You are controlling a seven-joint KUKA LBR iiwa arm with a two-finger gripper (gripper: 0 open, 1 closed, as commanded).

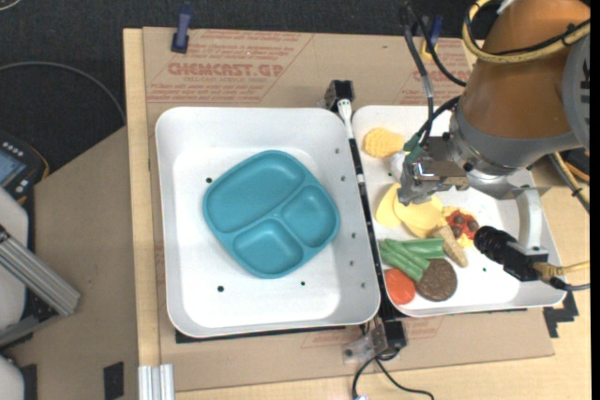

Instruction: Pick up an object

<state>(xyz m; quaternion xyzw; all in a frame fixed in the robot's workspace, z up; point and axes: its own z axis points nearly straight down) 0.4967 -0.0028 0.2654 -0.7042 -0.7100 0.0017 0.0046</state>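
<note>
Jaws point(417, 192) hang over the pale yellow toy food point(419, 216) in the right bin point(525, 293); we cannot tell their spread. We should descend squarely, avoiding the green beans point(412, 250).

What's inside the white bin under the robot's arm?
Toy food in the right bin: a yellow ridged piece, a pale yellow piece, green beans, a brown patty, something red-orange. The arm covers the bin's far part.

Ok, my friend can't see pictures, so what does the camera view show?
A grey and orange robot arm lowers its gripper over toy food in the right white bin: yellow pieces, green beans, a brown patty. The left bin holds a blue divided plate.
</note>
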